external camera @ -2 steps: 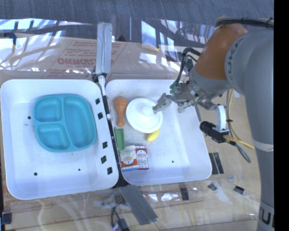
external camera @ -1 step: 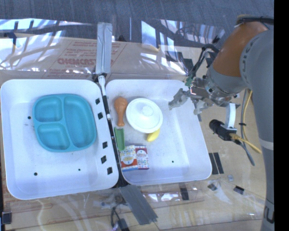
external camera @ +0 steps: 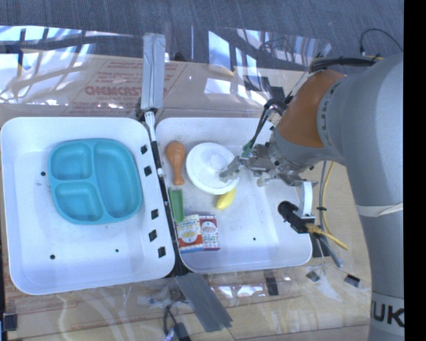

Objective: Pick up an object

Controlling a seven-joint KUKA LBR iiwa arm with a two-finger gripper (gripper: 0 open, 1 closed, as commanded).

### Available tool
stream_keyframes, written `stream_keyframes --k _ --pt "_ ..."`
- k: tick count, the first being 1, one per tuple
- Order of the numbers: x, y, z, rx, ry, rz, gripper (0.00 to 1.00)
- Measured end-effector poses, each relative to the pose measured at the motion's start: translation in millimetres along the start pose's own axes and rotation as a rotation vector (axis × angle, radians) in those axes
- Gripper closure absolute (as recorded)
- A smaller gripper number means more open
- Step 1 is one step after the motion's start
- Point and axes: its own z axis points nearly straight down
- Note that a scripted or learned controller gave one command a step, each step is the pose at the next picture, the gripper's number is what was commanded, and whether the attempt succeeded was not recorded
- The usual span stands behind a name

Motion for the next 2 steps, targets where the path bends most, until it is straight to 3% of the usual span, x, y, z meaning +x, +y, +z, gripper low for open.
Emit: stream_keyframes --k 1,2 --pt "0.0 0.0 0.1 0.0 0.0 0.0 0.0" --pt "44.3 -41.4 21.5 0.021 0.004 -0.096 0.0"
